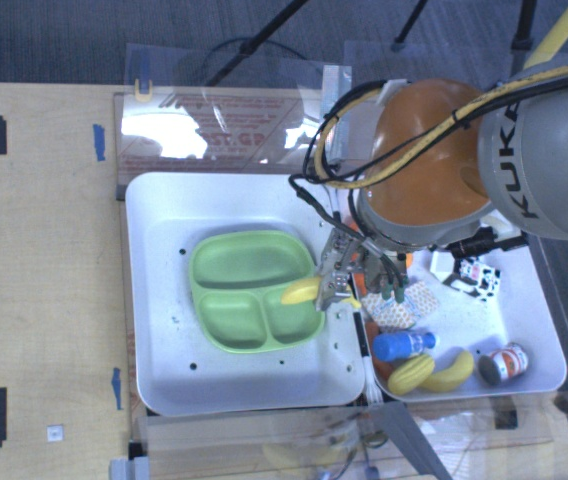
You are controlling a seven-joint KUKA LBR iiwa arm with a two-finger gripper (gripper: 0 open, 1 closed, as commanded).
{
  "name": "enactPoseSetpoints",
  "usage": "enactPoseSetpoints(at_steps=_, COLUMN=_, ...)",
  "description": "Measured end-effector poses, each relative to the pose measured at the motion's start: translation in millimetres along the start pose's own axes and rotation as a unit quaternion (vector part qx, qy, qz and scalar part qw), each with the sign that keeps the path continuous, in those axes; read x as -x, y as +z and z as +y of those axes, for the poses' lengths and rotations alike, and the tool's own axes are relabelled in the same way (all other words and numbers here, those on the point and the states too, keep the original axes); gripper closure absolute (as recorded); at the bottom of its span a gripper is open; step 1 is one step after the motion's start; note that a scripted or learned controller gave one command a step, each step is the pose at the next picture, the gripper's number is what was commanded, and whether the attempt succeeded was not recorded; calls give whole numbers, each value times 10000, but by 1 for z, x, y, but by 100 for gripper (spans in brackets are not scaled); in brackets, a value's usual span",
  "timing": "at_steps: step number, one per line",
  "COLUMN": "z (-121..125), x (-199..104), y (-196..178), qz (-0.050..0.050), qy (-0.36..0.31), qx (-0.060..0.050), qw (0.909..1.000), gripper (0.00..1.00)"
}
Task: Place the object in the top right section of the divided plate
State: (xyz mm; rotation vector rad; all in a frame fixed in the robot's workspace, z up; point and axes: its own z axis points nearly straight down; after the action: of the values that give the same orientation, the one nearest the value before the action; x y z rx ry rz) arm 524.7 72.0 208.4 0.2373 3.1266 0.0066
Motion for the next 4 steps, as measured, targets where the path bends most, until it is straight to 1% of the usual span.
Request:
enactPoseSetpoints(at_steps=1, z=-87, x=-29, y=24, qz=29, qy=-275, qx=-20, qw=9996, gripper=100)
enactPoseSetpoints(at_steps=2, z=-162, x=-14, y=24, qz=8, qy=-265, qx=-20, qw=9996, gripper=100)
enactPoseSetpoints(at_steps=3, z=-166, x=-18, y=-24, qz=0, qy=-1457, qx=-15, qw=9893, gripper=100)
enactPoseSetpoints(at_steps=4, z=-186, x=4, y=85, qz=-23, qy=-3384, qx=-34, qw=9410, gripper=100)
